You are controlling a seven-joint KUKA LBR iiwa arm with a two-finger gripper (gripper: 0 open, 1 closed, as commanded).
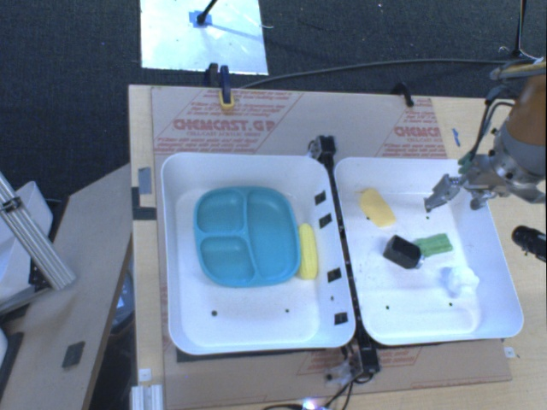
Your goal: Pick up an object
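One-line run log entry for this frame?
phase: approach | gripper: over right bin, nothing held | nearest: green block, black object

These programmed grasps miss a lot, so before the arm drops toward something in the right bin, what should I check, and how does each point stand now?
1. Hand carries nothing: ok, nothing shows between its fingers.
2. Hand is above the right bin: ok, it hangs over the upper right part.
3. Finger opening: cannot tell from this view.
4. Targets available: ok, a yellow block, a black object, a green object and a small white object lie in that bin.
5. Target stands apart: ok for the yellow block; not ok for the black and green objects, which lie touching or nearly so.
6. Hand lined up over a target: not ok, it sits right of the yellow block.
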